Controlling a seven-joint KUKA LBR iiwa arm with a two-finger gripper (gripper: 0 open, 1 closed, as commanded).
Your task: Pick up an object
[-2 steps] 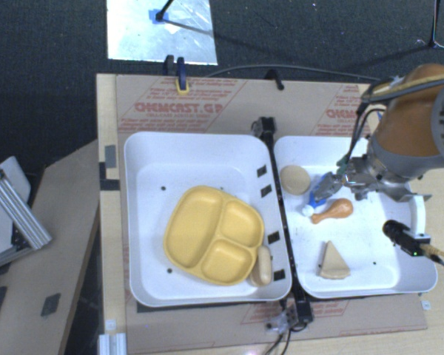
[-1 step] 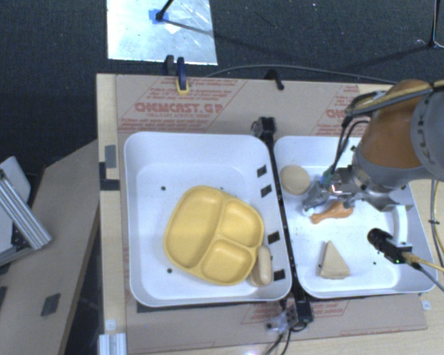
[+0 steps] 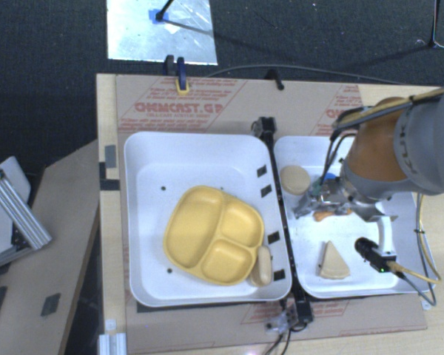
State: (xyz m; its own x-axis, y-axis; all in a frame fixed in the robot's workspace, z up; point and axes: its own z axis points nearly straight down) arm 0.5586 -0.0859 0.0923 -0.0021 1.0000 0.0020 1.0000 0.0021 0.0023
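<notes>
My gripper (image 3: 311, 203) is low over the left-middle of the right bin (image 3: 399, 283), reaching in from the right under the grey arm and its orange band. A small orange piece (image 3: 324, 215) lies right at the gripper's tip, partly hidden by it; I cannot tell whether it is held. A round tan disc (image 3: 295, 177) sits just up and left of the gripper. A pale wedge-shaped piece (image 3: 331, 262) lies toward the bin's front.
The left bin (image 3: 152, 168) holds a yellow divided plate (image 3: 212, 234) and a small beige roll (image 3: 263, 265) beside its front right corner. A black divider (image 3: 278, 213) runs between the bins. A black part of the arm (image 3: 370, 252) hangs near the wedge.
</notes>
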